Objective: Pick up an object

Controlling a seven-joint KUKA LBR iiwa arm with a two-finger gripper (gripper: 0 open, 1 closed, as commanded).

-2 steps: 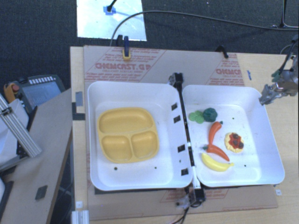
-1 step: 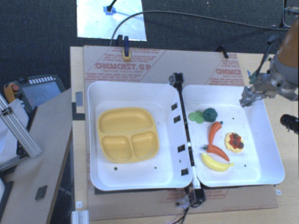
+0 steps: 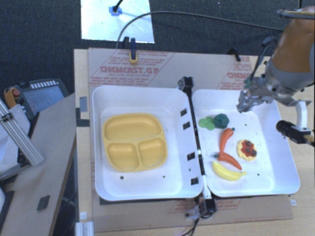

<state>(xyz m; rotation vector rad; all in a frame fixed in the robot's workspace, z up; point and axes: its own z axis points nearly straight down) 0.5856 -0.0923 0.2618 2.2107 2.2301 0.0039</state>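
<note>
We see two white bins: the left bin (image 3: pixel 98 132) bears a yellow divided tray (image 3: pixel 134 141), while the right bin (image 3: pixel 275 181) gathers the toy food, so our picking must happen there. The gripper (image 3: pixel 244 103) hangs over its far corner; whether it is released or clenched we cannot tell. Below lie an orange carrot (image 3: pixel 225 140), a banana (image 3: pixel 227 172), green broccoli (image 3: pixel 221 120) and a small pizza (image 3: pixel 246 149), all loose and within reach.

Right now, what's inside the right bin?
The right bin holds green toy food, two orange carrots, a yellow banana and a small pizza. The gripper covers part of its far floor.
</note>
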